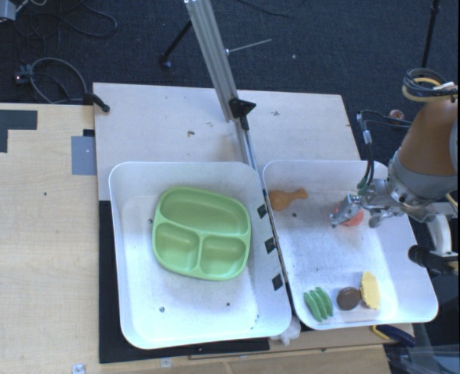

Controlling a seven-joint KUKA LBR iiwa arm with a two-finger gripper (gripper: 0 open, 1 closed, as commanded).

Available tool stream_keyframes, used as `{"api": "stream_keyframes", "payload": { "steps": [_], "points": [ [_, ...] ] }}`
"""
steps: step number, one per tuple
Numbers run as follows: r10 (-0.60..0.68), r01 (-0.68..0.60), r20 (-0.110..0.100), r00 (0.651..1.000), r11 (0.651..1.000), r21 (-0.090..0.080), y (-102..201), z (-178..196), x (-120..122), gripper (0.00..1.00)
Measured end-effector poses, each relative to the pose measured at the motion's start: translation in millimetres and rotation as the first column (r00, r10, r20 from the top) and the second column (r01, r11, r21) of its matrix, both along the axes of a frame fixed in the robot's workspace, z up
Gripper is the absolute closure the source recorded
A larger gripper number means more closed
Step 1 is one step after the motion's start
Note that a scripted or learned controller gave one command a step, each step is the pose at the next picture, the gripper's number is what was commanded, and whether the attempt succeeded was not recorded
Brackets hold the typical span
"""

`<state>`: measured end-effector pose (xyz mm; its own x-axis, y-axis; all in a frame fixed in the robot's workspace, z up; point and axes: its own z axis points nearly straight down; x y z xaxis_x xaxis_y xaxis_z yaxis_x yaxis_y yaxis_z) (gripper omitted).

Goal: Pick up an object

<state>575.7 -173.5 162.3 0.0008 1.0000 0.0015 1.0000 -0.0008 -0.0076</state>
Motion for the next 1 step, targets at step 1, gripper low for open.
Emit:
{"api": "stream_keyframes", "payload": {
  "steps": [1],
  "points": [
    [0.002,-0.002,0.0,1.0,1.0,0.001,7.1,-49.3,4.5,0.0]
  ]
}}
